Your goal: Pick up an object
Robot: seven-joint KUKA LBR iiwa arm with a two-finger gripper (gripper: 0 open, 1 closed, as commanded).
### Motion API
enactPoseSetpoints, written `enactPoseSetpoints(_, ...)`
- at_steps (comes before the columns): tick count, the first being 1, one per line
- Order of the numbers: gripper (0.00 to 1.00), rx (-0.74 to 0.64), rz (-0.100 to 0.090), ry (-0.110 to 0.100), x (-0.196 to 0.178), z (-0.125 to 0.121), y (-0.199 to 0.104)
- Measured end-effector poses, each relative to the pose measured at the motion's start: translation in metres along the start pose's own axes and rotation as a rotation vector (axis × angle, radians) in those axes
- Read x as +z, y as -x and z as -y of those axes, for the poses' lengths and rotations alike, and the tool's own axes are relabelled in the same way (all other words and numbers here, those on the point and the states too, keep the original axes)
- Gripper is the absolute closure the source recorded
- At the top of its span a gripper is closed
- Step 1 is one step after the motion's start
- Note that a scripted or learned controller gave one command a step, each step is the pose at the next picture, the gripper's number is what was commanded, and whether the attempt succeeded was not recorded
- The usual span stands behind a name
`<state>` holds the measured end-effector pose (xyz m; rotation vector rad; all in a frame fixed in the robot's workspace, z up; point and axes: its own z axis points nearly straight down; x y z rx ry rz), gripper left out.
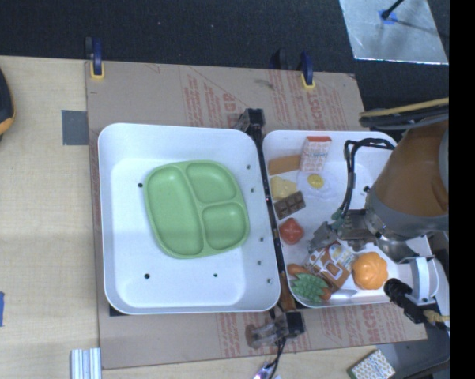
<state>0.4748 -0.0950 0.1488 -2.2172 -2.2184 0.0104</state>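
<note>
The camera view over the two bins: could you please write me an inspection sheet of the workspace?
Surface: cardboard sheet clamped on a wooden bench; two white bins side by side.
Job's things: right bin holds toy foods, among them an orange fruit, a red piece, a chocolate bar.
Clutter: green divided plate in left bin.
End effector: low over the right bin; grasp unclear.
Cables: black cable looping beside the arm.
Surroundings: dark floor.
</note>
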Motion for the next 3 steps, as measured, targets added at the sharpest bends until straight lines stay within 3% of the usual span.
enactPoseSetpoints(1, 0.0, -0.005, 0.001, 0.005, 0.058, -0.026, 0.012)
enactPoseSetpoints(2, 1.0, -0.006, -0.001, 0.003, 0.046, -0.026, 0.012)
enactPoseSetpoints(3, 1.0, -0.013, -0.004, 0.02, -0.05, -0.097, -0.061)
